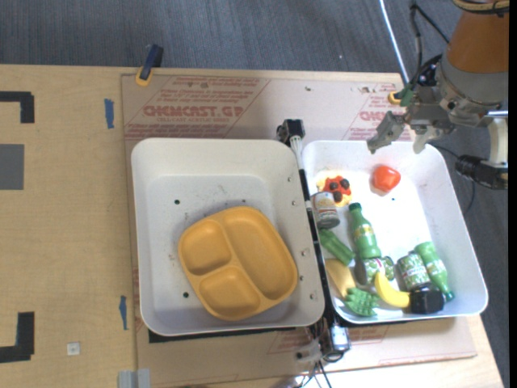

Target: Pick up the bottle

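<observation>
A green bottle [364, 234] with a label lies in the middle of the right bin [462, 231], neck pointing to the far side. A second green bottle [434, 267] lies near that bin's right wall. My gripper [400, 139] hangs over the far rim of the right bin, up and to the right of the first bottle. Its fingers [380, 141] are spread open with nothing between them.
The right bin also holds a red pepper [385, 178], a small can [325, 209], a banana [389, 294], a black item [426, 301] and green toy pieces [362, 303]. A yellow divided plate [237, 262] lies in the left bin [161, 176].
</observation>
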`<state>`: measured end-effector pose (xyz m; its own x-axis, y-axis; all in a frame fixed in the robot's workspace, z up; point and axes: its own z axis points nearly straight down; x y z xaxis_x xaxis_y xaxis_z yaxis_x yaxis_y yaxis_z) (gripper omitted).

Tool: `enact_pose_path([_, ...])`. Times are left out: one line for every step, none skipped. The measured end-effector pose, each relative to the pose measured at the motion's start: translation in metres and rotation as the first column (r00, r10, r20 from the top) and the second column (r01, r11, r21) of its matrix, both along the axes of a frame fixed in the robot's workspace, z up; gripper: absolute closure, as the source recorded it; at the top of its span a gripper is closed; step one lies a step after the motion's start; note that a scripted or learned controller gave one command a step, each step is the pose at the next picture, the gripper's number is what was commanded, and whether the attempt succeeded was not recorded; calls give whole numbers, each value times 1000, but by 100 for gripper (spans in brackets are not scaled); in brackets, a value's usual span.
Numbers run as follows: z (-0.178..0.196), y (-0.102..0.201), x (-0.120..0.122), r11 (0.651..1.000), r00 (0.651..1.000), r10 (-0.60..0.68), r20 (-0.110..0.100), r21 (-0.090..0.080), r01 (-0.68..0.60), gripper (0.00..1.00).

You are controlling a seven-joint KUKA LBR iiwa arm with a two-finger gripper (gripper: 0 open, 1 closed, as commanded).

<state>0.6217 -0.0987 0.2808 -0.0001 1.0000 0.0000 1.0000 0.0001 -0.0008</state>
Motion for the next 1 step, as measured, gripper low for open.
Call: enact_pose_path([-105, -55, -45, 989, 989, 149, 0, 0, -149, 0])
